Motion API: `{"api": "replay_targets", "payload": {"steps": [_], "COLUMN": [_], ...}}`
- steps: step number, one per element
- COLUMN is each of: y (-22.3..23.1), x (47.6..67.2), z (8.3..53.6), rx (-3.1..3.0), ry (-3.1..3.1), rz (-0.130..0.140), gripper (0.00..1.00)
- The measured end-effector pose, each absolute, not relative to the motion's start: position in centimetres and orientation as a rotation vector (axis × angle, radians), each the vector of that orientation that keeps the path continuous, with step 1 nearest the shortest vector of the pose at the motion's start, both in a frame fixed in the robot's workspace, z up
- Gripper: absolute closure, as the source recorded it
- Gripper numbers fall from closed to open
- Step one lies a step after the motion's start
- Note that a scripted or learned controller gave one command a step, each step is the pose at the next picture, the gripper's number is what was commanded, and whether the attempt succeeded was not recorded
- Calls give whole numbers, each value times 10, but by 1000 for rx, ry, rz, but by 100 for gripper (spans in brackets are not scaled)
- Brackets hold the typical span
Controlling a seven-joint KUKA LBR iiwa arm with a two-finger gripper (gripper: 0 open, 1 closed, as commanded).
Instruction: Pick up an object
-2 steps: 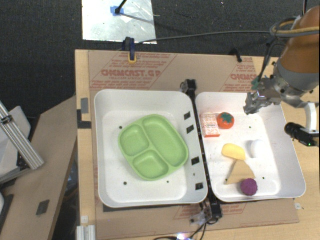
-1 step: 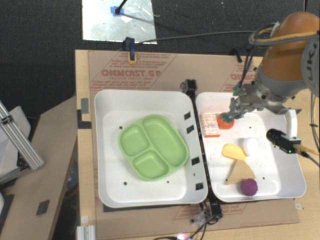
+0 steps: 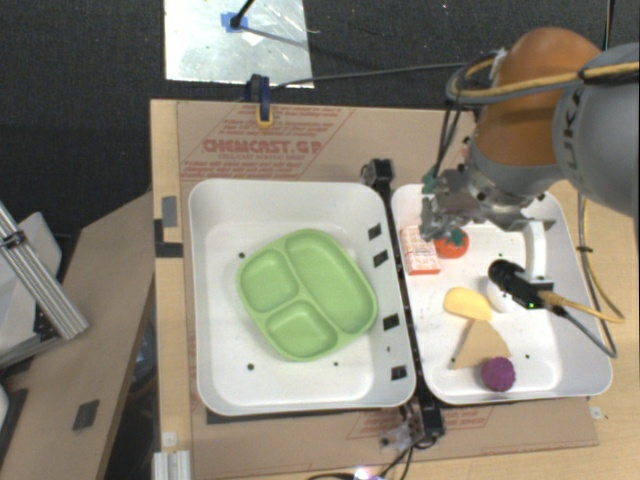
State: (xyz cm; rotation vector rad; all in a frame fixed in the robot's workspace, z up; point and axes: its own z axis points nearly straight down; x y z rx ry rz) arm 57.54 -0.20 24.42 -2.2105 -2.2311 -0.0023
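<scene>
Orange-red round object (image 3: 453, 247), green bit on its top: you find it in the far left part of the right bin, just right of a small box. The gripper hangs directly over it. You cannot tell if they touch.

Grey arm with the orange band (image 3: 560, 108): reaches in from the right, bent down over the far end of the right bin.

Left shallow white bin (image 3: 222, 368): holds one thing, a light green plastic plate with three compartments (image 3: 305, 293), lying flat near the middle.

Right shallow white bin (image 3: 572, 360): touching the left one along their shared edge, and it holds the loose items.

Gripper (image 3: 440, 226): low over the far left corner of the right bin. You cannot tell from this view whether it is released or clenched, and nothing shows as grasped.

Tan wedge (image 3: 482, 346): near part of the right bin.

Yellow rounded piece (image 3: 468, 303): just beyond the wedge, touching its tip.

Small pink-and-white box (image 3: 420, 251): against the bin's left wall.

Purple ball (image 3: 497, 373): nearest of all, touching the wedge's near edge.
</scene>
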Motion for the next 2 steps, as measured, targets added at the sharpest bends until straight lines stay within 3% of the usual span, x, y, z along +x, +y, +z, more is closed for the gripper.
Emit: {"api": "replay_targets", "payload": {"steps": [1, 2], "y": [45, 96], "x": [566, 569], "z": [234, 222], "rx": [-2213, -2211], "ry": [-2230, -2232], "rz": [-2, -3], "gripper": [100, 100]}}
